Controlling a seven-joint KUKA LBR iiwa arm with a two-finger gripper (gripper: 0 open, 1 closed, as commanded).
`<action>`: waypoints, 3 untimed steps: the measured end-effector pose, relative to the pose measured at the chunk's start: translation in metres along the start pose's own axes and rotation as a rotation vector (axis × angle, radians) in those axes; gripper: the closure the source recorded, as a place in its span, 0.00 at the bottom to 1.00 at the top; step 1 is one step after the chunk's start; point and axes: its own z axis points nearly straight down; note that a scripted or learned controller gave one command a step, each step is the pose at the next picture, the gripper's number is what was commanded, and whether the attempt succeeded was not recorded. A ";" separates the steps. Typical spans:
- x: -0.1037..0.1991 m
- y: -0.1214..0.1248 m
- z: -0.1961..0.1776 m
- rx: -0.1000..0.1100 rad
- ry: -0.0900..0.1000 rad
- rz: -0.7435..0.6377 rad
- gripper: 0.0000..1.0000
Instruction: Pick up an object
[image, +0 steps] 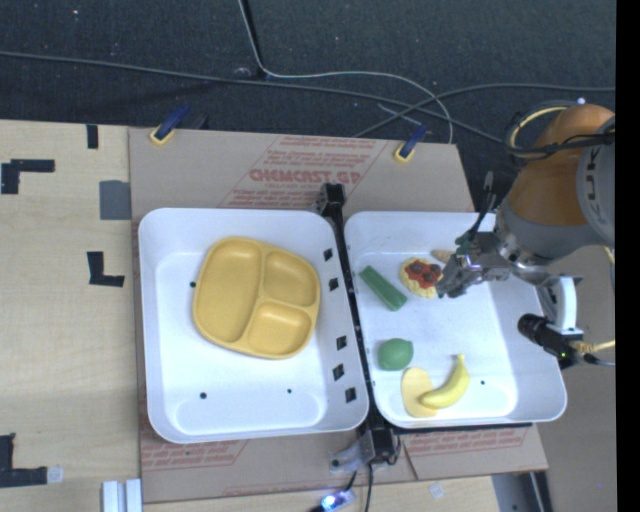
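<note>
Yellow-and-red toy food (422, 274) beside my gripper (455, 280).
I hover in the right bin (500, 320); my grip's state, I cannot tell.

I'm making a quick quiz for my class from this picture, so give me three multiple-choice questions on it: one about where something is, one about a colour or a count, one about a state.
1. Where does the yellow divided plate lie?
A. In the left bin
B. In the right bin
C. On the cardboard outside the bins

2. How many compartments does that plate have?
A. Two
B. Three
C. Five

3. How does the banana lie in the right bin?
A. Stood upright against the bin wall
B. Hanging from the end effector
C. Flat on the bin floor, by the near edge

Answers:
1. A, the plate sits on the floor of the left bin.
2. B, raised ridges split it into three sections.
3. C, it lies flat near the front rim, well away from the end effector, which is by the pizza-slice toy.
</note>
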 end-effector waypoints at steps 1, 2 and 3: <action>0.000 0.002 -0.053 -0.001 -0.001 0.001 1.00; 0.051 -0.013 -0.055 0.006 0.002 -0.003 1.00; 0.112 -0.023 -0.056 0.007 0.002 -0.005 1.00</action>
